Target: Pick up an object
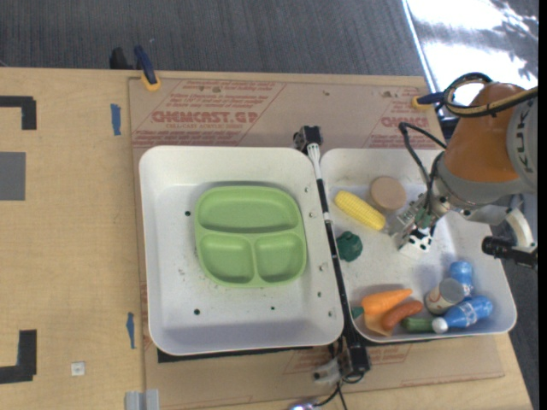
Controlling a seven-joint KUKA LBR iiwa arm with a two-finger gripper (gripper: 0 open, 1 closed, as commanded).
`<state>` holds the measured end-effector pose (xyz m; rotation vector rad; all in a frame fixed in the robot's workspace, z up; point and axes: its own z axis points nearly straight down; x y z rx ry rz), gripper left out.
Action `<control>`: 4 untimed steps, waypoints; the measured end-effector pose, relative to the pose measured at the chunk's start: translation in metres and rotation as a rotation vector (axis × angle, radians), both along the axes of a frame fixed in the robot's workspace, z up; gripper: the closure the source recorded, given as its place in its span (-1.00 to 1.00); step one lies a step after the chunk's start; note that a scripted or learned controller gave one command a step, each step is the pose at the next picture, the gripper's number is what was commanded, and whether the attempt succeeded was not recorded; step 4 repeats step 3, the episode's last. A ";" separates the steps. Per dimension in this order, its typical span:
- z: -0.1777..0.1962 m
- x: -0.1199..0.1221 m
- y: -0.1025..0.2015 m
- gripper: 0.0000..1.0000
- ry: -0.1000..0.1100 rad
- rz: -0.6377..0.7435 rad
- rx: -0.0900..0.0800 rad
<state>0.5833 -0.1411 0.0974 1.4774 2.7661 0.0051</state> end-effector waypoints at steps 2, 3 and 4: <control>0.008 -0.018 0.004 1.00 0.008 -0.191 0.000; 0.120 -0.036 0.082 1.00 0.004 -0.293 0.002; 0.120 -0.036 0.082 1.00 0.004 -0.293 0.002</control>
